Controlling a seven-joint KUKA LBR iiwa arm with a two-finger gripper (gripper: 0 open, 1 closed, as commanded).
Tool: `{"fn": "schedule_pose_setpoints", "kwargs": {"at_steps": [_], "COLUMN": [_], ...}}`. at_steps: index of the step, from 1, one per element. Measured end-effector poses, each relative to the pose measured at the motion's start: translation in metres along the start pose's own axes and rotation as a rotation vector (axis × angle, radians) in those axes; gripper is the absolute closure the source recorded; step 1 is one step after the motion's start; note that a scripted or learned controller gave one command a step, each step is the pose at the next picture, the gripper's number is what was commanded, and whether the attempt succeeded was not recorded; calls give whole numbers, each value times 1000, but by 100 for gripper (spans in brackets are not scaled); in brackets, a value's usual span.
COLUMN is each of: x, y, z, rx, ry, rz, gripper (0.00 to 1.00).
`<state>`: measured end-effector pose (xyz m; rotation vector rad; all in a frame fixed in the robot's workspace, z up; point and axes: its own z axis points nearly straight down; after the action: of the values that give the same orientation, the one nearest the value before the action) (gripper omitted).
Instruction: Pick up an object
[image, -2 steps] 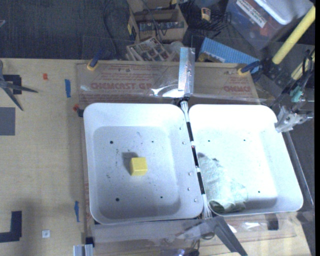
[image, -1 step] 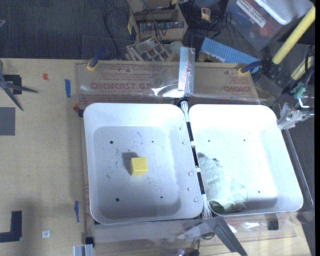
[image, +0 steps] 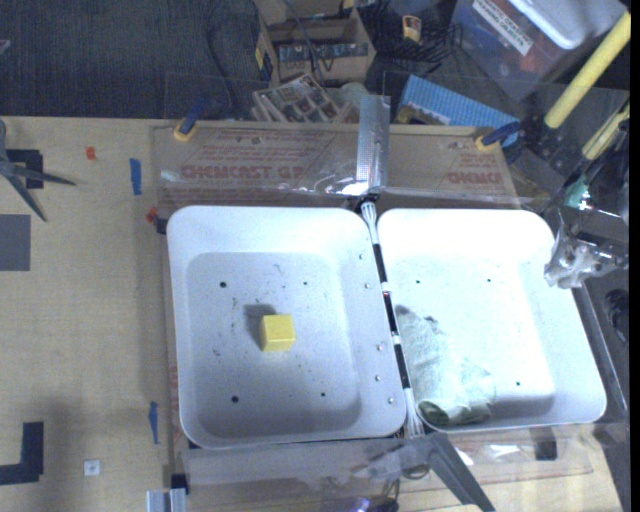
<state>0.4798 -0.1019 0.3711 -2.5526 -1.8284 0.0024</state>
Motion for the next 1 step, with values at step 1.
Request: {"fn": "schedule_pose_setpoints", "kwargs": {"at_steps": [1], "x": [27], "y": [-9], "z": [-64], "rx": [-3], "ry": [0], "rz": [250], "gripper": [100]}}
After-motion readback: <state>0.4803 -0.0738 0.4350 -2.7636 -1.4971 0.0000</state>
